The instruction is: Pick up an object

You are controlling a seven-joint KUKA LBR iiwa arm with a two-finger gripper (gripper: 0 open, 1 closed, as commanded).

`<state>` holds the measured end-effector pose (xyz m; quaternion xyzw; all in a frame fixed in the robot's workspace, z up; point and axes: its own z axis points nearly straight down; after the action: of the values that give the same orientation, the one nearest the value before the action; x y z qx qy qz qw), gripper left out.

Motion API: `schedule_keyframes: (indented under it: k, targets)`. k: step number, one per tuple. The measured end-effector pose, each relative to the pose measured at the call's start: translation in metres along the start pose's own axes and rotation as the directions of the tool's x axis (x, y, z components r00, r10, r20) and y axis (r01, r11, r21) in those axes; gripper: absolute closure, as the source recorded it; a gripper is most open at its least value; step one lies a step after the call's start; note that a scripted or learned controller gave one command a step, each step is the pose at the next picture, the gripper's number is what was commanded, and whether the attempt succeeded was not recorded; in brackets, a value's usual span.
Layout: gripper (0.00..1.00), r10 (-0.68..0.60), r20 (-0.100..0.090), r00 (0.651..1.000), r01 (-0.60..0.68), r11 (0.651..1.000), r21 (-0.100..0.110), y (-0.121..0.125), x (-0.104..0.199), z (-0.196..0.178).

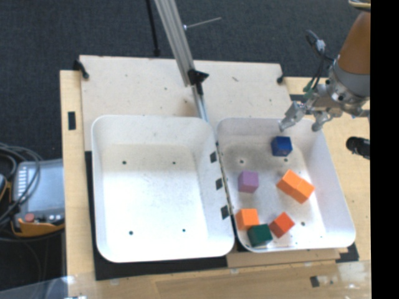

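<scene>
I see the shallow white left bin (156, 185) on the counter (181, 86). The right white bin (330, 192) holds a purple cube (248, 181), small orange cube (247, 217), green cube (260, 234), red-orange cube (282, 223), blue cube (281, 146) and large orange block (295, 186). My tool (303, 121) hangs open, empty, just above the blue cube.

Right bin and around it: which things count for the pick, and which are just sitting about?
For the pick:
- gripper, open, above the bin's far edge
- blue cube, nearest to it
- purple cube
- big orange block
- small orange cube
- red cube
- green cube

Just about:
- left bin
- metal pole
- grey box at left
</scene>
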<state>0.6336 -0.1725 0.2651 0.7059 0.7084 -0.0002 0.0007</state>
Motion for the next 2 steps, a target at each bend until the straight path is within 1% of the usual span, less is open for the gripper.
schedule_keyframes:
  k: [1,2]
  targets:
    - [0.0,0.0,0.002,1.0,0.0,1.0,0.001,0.0,-0.001,0.0]
    - [0.0,0.005,0.001,1.0,-0.005,1.0,0.004,-0.003,-0.009,0.044]
